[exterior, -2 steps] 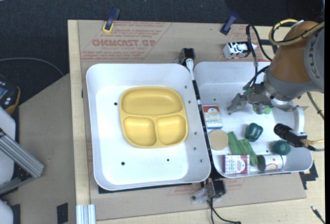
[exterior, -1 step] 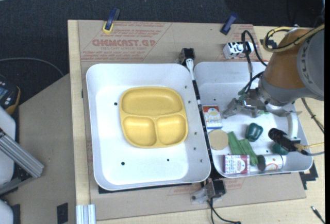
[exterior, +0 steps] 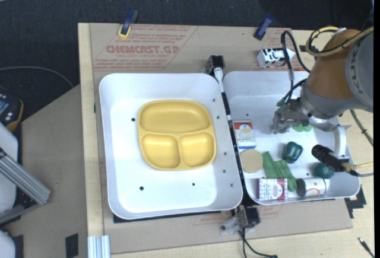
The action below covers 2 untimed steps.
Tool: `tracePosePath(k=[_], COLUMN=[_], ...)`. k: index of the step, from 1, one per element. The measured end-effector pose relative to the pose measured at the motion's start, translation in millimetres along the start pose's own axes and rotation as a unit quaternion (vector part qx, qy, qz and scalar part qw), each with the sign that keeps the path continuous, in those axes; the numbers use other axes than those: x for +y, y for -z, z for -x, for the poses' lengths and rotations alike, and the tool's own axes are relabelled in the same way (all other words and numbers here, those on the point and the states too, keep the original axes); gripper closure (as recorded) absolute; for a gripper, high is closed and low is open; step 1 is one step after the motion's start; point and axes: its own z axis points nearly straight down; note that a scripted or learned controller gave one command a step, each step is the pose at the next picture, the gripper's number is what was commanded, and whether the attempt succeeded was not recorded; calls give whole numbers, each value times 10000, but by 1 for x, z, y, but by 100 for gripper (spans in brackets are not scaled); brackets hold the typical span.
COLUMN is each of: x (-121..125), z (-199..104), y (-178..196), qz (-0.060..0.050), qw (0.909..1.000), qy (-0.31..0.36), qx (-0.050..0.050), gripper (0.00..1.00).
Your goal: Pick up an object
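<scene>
My gripper [exterior: 289,119] hangs low over the middle of the right bin [exterior: 255,88], with the grey and orange arm [exterior: 332,76] reaching in from the right. A small bright green thing [exterior: 304,128] peeks out right beside the gripper; I cannot tell whether they touch. Just below lies a dark green cup-like object [exterior: 292,151]. Further objects lie along the bin's front: a long green piece [exterior: 275,166], a tan disc [exterior: 251,161], a red and white carton [exterior: 272,189] and a white tube with a dark cap [exterior: 313,187].
A small red, white and blue packet [exterior: 244,134] lies against the right bin's left wall. A dark teal object [exterior: 325,171] sits near its right edge. The left bin [exterior: 119,132] holds a yellow divided plate [exterior: 176,134]. Clamps grip the board's corners.
</scene>
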Motion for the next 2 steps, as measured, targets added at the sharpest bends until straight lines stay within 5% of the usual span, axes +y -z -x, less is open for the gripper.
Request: tracePosePath(k=[2], x=[11], z=[9], y=[106], qz=[45], qw=[10000], qy=[10], qx=[-18], gripper=[100])
